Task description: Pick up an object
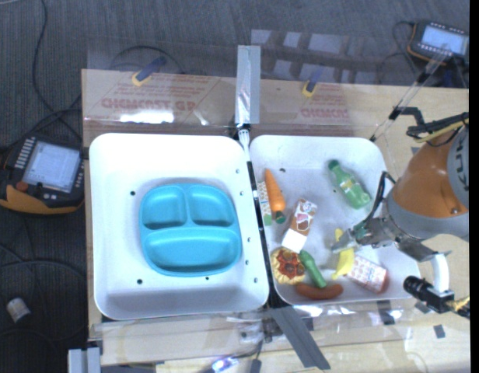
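One gripper (pixel 358 234), reaching in from the right, low over the right bin (pixel 317 148), near its right wall. Fingers lost in shadow and clutter; cannot tell how it is set or whether anything sits in it. Orange band (pixel 424 183) above the wrist, just right of the bin edge.

Just beside the gripper tip, toward the near side: a small yellow piece (pixel 344 263) and a red-and-white packet (pixel 368 273), touching or nearly so. Likely targets by position, though which one is meant I cannot say.

Farther out in the same bin: green bottle (pixel 348 184) lying tilted at the far side; toy carrot (pixel 274 193) along the left wall; small printed carton (pixel 302 217) mid-bin; pizza slice (pixel 287 264), green pepper (pixel 312 267) and a sausage (pixel 319 290) bunched at the near left.

Left bin (pixel 115 165) carries a blue divided plate (pixel 191 228), well apart from the arm.

Judgement on the step: the near-right cluster is tight, so a descent ought to centre on one item, the packet's short axis or the yellow piece alone. Closing across both risks a pinch that slips. Lift straight up, clear of the bin wall, before moving sideways.

Handheld controller (pixel 41 173) lies on the floor, far left of the surface (pixel 177 103).
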`<move>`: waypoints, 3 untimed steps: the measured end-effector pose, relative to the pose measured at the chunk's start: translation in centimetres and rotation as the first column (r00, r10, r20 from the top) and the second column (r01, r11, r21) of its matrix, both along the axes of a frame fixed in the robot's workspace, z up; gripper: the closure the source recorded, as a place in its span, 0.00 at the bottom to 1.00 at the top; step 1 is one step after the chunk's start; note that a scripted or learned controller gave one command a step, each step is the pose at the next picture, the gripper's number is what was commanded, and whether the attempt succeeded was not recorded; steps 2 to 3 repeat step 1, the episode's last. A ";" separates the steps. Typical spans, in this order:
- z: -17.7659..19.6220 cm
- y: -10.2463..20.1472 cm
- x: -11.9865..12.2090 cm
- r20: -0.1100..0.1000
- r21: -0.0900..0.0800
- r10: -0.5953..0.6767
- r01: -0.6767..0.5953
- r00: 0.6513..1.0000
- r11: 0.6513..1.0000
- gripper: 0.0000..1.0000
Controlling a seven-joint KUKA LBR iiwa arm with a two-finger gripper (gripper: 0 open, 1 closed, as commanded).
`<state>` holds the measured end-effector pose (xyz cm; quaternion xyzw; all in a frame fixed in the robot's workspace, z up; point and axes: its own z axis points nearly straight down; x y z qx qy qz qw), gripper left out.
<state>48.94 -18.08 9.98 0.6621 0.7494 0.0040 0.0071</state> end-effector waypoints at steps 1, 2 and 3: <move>11.0 3.9 3.8 -0.018 0.001 -0.037 0.037 0.999 0.999 1.00; 11.0 3.9 3.8 -0.018 0.001 -0.037 0.037 0.999 0.999 1.00; 11.0 3.9 3.8 -0.018 0.001 -0.037 0.037 0.999 0.999 1.00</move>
